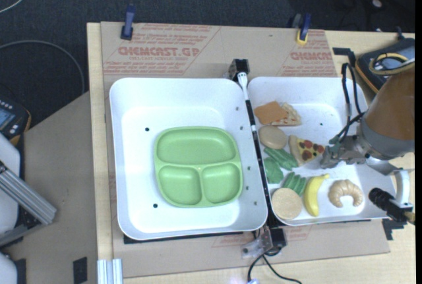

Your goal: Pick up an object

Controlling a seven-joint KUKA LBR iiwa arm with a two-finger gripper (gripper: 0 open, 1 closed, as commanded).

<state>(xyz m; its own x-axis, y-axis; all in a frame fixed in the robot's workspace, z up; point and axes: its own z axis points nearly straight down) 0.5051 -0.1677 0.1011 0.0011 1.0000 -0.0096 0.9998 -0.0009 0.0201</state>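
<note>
We are looking down on the bench, starting at the left bin (125,164), where a green divided tray (198,166) is lying flat in the middle, one long compartment on its far side and two smaller ones on its near side. Moving right, we are crossing the seam where the two bins are meeting, with a black clip (239,68) sitting at its far end.

Now we are coming into the right bin (316,88), and it is holding all the toy food. At the far side a sandwich wedge (277,114) is lying flat. Just near of it a tan round piece (272,138) is sitting beside the seam, and to its right a pizza slice (306,149) is lying with its topping facing up. Green pods (280,163) are spreading out near of those, touching one another. At the near edge a round cracker (287,203) is resting, a banana (314,194) is lying just to its right, and a croissant (346,192) is sitting right of the banana.

The arm is reaching in from the right, and its gripper (331,153) is sitting low at the right edge of the pizza slice. We are not able to tell how its tips are set, and we are seeing nothing lifted.
</note>
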